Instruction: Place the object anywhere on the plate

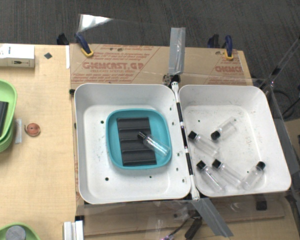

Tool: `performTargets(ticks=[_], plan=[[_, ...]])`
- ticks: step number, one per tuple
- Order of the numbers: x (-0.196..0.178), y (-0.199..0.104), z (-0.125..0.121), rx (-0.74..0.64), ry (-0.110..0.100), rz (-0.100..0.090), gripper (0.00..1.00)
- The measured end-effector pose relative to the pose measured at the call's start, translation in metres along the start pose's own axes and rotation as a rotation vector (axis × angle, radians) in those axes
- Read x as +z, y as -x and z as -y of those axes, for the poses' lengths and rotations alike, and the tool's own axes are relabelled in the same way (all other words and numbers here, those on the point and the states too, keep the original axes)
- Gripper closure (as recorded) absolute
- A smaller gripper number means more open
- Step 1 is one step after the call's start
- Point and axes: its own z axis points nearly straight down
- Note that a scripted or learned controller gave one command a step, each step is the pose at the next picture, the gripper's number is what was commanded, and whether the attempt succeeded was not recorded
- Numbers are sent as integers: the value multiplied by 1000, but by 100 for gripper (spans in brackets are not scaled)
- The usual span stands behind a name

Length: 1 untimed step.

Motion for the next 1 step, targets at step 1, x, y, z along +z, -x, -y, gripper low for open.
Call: performTargets(ticks=[1], plan=[[0, 0, 0, 0, 0, 0, 0]])
